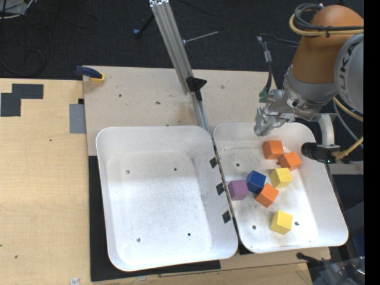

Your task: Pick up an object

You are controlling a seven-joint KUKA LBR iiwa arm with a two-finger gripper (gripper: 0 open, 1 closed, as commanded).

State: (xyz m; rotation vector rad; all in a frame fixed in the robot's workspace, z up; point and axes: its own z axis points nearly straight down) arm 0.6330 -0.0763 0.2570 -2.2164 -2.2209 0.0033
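The right bin (314,218) holds several small blocks. Two orange blocks (273,149) (290,160) lie near its far side, with a yellow block (281,177) just below them. A blue block (256,180), a purple block (238,189) and a third orange block (266,195) cluster in the middle. Another yellow block (281,222) lies alone toward the front. My gripper (265,125) hangs above the bin's far edge, just up and left of the nearest orange block, with nothing seen between its fingers.
The left bin (119,159) sits beside the right one, with black clips along the shared edge. A slanted aluminium post (175,46) rises behind the bins. A blue and yellow clamp (90,73) lies at the bench's far left corner.
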